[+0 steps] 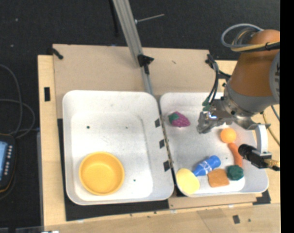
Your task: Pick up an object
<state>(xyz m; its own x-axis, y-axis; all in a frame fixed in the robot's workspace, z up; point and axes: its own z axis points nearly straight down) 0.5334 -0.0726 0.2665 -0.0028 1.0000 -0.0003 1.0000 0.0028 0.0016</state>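
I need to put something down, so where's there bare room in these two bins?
Left bin: bare everywhere above and right of the yellow bowl. Right bin: a bare patch between the purple toy and the blue bottle. Its lower right corner is crowded, and the pincer hangs over its upper middle.

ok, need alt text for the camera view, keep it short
A grey and orange arm reaches in from the right, its gripper low over the right bin, near a purple and green toy and an orange ball. Small toys crowd that bin's near edge; the left bin holds a yellow bowl.
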